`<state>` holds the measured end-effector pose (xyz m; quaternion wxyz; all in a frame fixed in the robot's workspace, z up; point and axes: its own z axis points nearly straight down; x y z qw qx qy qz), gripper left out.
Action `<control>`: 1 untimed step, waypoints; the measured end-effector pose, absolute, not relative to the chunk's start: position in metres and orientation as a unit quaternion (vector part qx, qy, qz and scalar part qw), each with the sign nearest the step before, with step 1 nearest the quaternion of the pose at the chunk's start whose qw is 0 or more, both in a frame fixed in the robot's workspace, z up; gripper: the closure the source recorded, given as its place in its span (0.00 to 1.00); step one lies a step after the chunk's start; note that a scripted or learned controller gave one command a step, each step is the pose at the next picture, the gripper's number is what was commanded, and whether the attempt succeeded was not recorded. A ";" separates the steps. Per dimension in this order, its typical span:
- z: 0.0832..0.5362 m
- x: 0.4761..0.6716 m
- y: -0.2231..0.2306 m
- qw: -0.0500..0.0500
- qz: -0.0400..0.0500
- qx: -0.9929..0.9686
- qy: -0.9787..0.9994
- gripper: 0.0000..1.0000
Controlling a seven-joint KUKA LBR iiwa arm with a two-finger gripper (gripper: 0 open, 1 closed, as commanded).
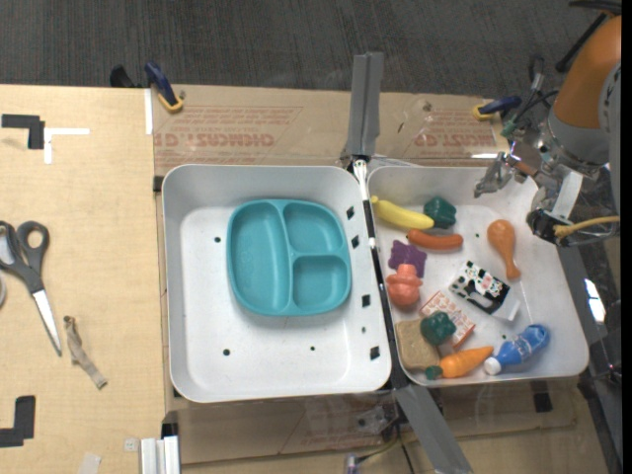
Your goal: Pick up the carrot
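1. We see a wooden bench (79, 265) with brown cardboard under two shallow white bins, the left bin (188, 294) and the right bin (563, 304), which stand side by side and touch along the middle

2. The arm (592, 77) comes in from the right, and its gripper (504, 171) hangs over the far right corner of the right bin, well apart from the food toys

3. We cannot tell how far the gripper is open, because it is small and blurred here; nothing shows in its grasp

4. The carrot (464, 362) lies at the near edge of the right bin, orange with a green top, between a slice of toast (413, 344) and a blue bottle (521, 348), and it touches or almost touches both

5. In our judgement the task is hardly begun: the carrot is not yet lifted, and the approach, the grasp and the lift are all left to do

6. We count two bins, one teal plate (289, 257) with three compartments in the left bin, one carrot, one banana (400, 214), one sausage (434, 240), one chicken leg (504, 245), one bottle and one pair of scissors (30, 275) on the bench at the left

7. A few more small toys lie in the right bin, but we cannot name each of them surely
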<state>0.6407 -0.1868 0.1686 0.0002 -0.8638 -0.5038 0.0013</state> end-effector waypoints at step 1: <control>0.116 0.659 -0.115 0.001 0.002 -0.888 -0.459 0.00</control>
